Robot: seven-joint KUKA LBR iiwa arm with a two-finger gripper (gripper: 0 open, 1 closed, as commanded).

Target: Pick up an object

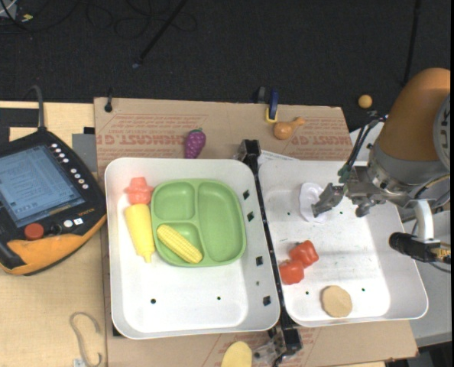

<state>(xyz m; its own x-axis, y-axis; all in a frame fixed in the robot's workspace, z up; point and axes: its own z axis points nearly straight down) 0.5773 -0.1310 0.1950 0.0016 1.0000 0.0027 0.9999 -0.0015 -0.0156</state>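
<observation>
Dark carpet and loose cables fill the background behind your bench (43, 304), which carries a cardboard sheet (212, 132) and two shallow white bins side by side. The arm (418, 128) reaches in from the right of the camera view, its orange band bulking over the right bin (410, 304). Its gripper (328, 199) hangs low over the far part of that bin, just beside a small pale white thing (309, 199) on the bin floor. You cannot tell from this slant whether the fingers are parted or closed, and nothing is visibly between them, so judge the pick as not yet made.

Across the divider from the gripper, the left bin (181, 312) holds a green sectioned plate (212, 205) with a toy corn cob (179, 243) in its near compartment. A yellow bottle with a red cap (140, 220) lies just beside the plate, on the side away from the gripper.

Nearer you than the gripper, in its own bin, lie a red pepper toy (297, 261) and, further toward the front rim, a round tan biscuit-like piece (336, 300). Both rest free on the floor, apart from each other.

What remains is the whole grasp: closing on something and lifting it clear. The pale thing is the closest candidate.
</observation>
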